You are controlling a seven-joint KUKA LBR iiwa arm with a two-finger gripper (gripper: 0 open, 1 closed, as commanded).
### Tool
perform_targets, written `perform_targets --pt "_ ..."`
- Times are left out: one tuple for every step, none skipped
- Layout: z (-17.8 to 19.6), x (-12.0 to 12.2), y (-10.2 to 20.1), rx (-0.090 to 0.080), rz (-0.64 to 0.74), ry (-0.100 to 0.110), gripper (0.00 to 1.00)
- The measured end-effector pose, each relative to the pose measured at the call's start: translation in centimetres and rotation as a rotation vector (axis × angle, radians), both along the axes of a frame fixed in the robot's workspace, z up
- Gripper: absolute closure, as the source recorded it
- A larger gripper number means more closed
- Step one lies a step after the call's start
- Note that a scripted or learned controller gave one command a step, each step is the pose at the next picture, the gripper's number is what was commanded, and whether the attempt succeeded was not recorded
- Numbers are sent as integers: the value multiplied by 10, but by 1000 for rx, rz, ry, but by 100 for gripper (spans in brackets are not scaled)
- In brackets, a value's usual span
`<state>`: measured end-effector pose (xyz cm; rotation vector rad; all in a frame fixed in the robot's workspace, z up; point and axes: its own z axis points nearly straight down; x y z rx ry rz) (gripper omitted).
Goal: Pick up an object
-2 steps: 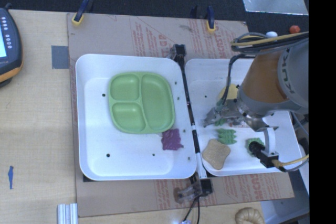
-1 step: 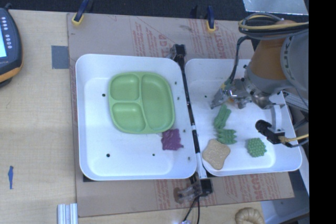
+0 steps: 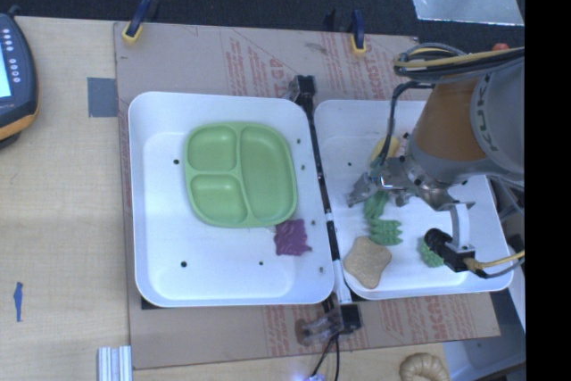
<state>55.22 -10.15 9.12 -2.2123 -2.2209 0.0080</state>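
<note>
Starting at the left, the left bin (image 3: 161,281) carries a green divided plate (image 3: 241,174) and, just below its lower right corner, a small purple piece (image 3: 291,237); neither is near the arm. Across the divider, the right bin (image 3: 343,125) holds a tan biscuit-shaped piece (image 3: 367,262) at its near left corner, a dark green toy (image 3: 384,232) just above it, another green bit (image 3: 374,206) right under the hand (image 3: 385,188), and a further green piece (image 3: 431,255) to the right beside a black fitting. Whether the hand's two sides stand apart or together I cannot tell; nothing is visibly clamped. The green things lie crowded, so a descent could land between two of them, nudge one aside, or close on nothing, and a piece near the divider could be pushed against the wall and slip free.
</note>
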Motion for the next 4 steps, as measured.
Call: perform_targets --pt "2 61 -42 -3 1 -11 0" --pt "0 -21 -12 2 -1 3 0" --pt "0 -8 5 -2 4 -7 0" --pt "1 39 -39 -3 -2 -11 0"
